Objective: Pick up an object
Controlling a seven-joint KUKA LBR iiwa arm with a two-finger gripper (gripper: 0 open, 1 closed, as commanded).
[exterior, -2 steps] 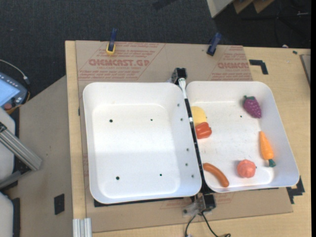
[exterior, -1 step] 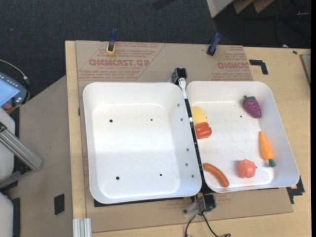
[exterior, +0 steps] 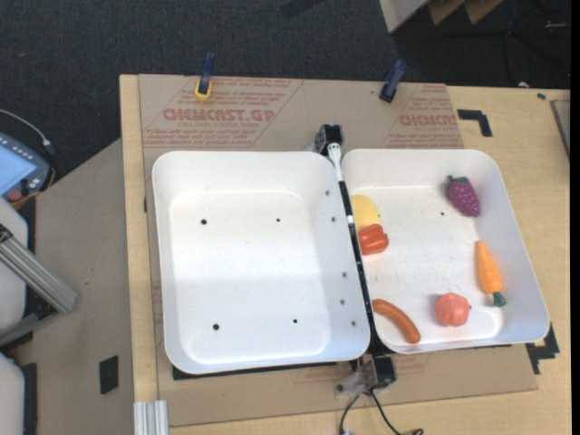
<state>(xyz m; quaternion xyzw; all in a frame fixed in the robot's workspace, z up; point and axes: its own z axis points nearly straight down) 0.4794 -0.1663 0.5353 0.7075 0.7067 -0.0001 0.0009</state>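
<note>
A tan cardboard-covered bench (exterior: 136,243) with red printed lettering along its far edge sat on a dark floor, seen from above at a slant. Two shallow white bins lay on it side by side, their inner rims touching. The left bin (exterior: 245,243) had a bare white floor marked by a few small dark dots. The right bin (exterior: 426,243) held all the toy foods, any of which could be the thing to pick up. A brownish-orange sausage (exterior: 397,320) lay at a slant near the bin's front left corner. An orange carrot (exterior: 489,272) lay lengthwise by the right wall, its green end toward the front. A purple bunch of grapes (exterior: 462,196) lay near the far right corner. A pinkish-red round fruit (exterior: 452,309) sat near the front wall, between the sausage and the carrot and close beside the carrot's green end. Against the left wall, a yellow piece (exterior: 364,211) touched a smaller red piece (exterior: 372,239) just in front of it. Two small clamps gripped the bench's far edge: a blue and yellow clamp (exterior: 206,78) and a blue clamp (exterior: 393,80). How the pincer stood could not be told.
</note>
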